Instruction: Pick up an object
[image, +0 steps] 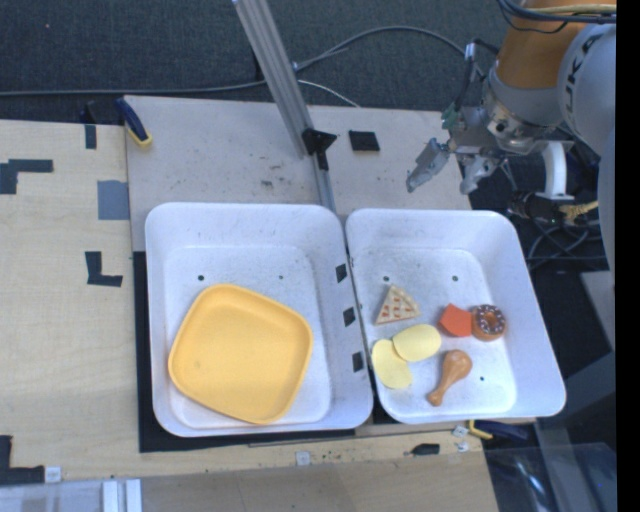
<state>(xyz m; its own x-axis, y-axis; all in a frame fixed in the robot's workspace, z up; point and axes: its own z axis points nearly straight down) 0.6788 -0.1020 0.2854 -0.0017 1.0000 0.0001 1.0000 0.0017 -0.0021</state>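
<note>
One square yellow plastic plate (241, 352) fills the left white bin (160, 232); six toy foods lie in the right white bin (520, 250); gripper (449, 168) jaws spread, holding nothing.

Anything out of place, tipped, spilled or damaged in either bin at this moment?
Nothing stands out. The yellow plate lies flat in the left bin. The toy foods, among them a drumstick, a donut and a waffle wedge, sit loosely grouped inside the right bin. The open gripper is above the bench beyond the bins.
</note>
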